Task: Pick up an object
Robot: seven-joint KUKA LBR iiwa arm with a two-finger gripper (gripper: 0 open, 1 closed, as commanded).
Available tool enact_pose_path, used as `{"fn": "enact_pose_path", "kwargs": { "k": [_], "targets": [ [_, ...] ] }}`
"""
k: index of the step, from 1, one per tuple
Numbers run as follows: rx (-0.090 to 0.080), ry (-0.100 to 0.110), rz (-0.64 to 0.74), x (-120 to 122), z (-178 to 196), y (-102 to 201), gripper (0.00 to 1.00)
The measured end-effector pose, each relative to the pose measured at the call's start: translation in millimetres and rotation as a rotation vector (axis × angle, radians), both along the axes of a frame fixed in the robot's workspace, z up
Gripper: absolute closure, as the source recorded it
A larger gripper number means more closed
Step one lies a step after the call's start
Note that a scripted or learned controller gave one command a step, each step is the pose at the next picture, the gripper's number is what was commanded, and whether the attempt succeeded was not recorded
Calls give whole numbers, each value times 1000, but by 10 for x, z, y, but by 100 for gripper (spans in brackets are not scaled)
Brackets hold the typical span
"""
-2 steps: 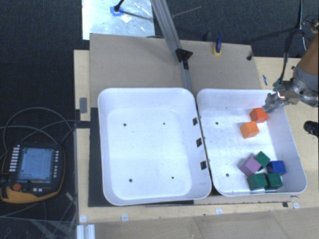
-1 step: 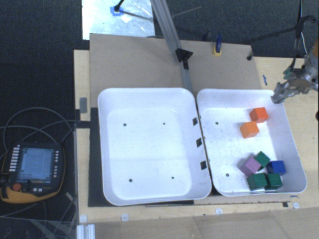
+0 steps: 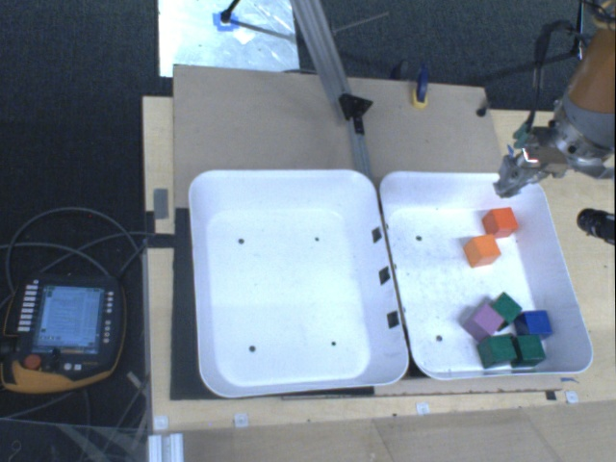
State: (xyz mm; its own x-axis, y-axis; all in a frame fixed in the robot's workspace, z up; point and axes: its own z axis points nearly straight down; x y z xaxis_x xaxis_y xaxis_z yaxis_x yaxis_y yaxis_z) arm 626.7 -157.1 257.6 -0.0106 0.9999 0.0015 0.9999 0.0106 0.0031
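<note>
1. Over the far right corner of the right bin, the gripper hangs at the end of the grey arm with the orange band, which comes in from the right edge
2. Fingers state: cannot tell, too small and blurred; nothing seen held between them
3. Right bin holds all the blocks; left bin sits just beside it, rims touching down the middle
4. Red-orange block lies in the far part of the right bin, just below the gripper tip, apart from it
5. Orange block is just beside the red-orange one, on its near-left side
6. Near right corner cluster: purple block, green block touching it, blue block to the right, two dark green blocks along the near wall, all packed close
7. Cluster is well apart from the two orange ones
8. Surface is brown board under both bins; a blue and yellow clamp sits at its far edge
9. Teach pendant with lit screen lies on the floor left of the surface, cables looped round it
</note>
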Motion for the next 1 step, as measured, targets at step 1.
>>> {"fn": "enact_pose_path", "kwargs": {
  "k": [1],
  "targets": [
    [0,2,0,-27,-111,521,100]
  ]
}}
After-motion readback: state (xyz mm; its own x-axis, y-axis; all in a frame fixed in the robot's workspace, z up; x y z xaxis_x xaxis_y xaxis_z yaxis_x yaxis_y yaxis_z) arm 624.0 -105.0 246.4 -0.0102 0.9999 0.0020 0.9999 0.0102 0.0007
